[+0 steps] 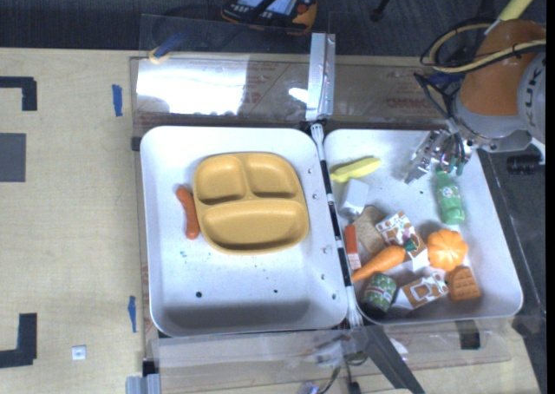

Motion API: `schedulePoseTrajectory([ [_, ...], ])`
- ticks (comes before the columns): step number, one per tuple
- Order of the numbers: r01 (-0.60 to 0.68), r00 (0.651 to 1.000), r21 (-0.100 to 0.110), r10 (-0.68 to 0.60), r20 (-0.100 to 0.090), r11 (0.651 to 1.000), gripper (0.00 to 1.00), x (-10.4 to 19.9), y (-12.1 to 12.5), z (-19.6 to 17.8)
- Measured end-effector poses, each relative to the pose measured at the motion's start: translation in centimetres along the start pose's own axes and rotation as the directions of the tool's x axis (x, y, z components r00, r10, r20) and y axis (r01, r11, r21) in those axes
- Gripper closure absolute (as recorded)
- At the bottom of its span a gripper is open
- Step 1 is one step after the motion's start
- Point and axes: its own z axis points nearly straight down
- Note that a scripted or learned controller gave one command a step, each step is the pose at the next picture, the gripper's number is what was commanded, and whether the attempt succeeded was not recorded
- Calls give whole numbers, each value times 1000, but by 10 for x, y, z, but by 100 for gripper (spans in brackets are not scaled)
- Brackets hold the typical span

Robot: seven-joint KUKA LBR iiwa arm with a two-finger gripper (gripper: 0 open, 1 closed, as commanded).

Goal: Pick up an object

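Claw (431, 156) is seen low over the right bin (507, 253) near its far edge, just beside a green bottle (449, 197); whether it is released or clenched cannot be told. Toy food is piled toward that bin's near edge: carrot (379, 265), pumpkin (447, 249). A yellow plate (251, 200) is seen in the left bin (165, 236).

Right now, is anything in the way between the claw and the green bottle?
Nothing visible is. The claw hangs over the right bin, just above and left of the green bottle, with no toy between them.

A divided plate (251, 200) lies in the left bin (165, 236), toy food (408, 262) in the right bin (494, 236).
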Motion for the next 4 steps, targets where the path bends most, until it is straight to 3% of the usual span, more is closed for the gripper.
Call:
schedulePoseTrajectory([
  [1,454,891,-1,-454,-10,891,100,-6,-43,8],
  [2,765,644,-6,-765,-9,644,100,31,-16,7],
  [3,950,312,-6,-950,-9,312,100,83,-96,6],
  [4,999,43,-7,-999,-1,43,100,96,-8,-166],
])
